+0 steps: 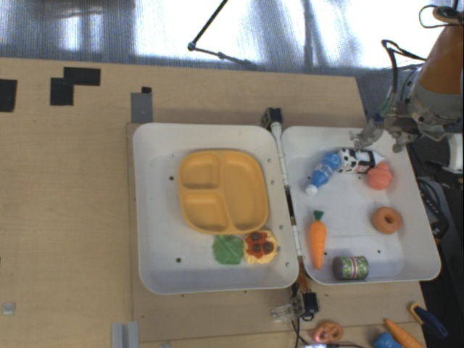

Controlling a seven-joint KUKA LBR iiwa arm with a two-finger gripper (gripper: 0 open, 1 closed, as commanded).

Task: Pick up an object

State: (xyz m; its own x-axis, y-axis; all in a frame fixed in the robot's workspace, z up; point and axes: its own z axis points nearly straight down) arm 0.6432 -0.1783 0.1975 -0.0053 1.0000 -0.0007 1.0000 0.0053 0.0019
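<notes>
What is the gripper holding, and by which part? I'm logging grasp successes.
Nothing visibly. The gripper hovers at the right bin's far edge, above the cow toy; no object sits between its fingers.

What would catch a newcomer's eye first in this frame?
Probably the yellow divided plate in the middle of the left bin, with a green leaf toy and a small pizza toy at its near edge. Next, the right bin with its scatter of toys: a blue bottle, carrot, donut and green can, and the gripper over its far edge.
</notes>
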